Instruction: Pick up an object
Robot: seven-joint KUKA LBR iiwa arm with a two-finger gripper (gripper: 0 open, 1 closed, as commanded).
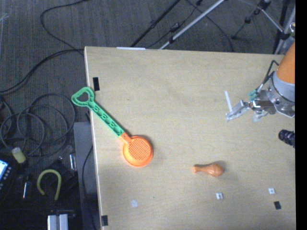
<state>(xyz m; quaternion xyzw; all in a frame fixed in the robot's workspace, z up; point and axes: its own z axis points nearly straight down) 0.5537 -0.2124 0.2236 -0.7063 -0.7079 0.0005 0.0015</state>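
Note:
A toy sieve lies on the left part of the pale wooden bench top (182, 75), with its green handle (98, 111) running up-left and its orange mesh head (137, 151) at the lower end. Lower middle of the bench, an orange drumstick-shaped toy (209, 169) rests on its side. My gripper (230, 107) reaches in from the right at mid height, well above and to the right of the drumstick toy. Its pale fingers (227, 100) are spread open and nothing sits between them.
Small square markers (219, 195) dot the bench's lower right, and black tabs (96, 84) sit on its left edge. Cables and a green hook lie on the dark floor to the left. Stand legs (206, 8) cross the floor beyond the far edge.

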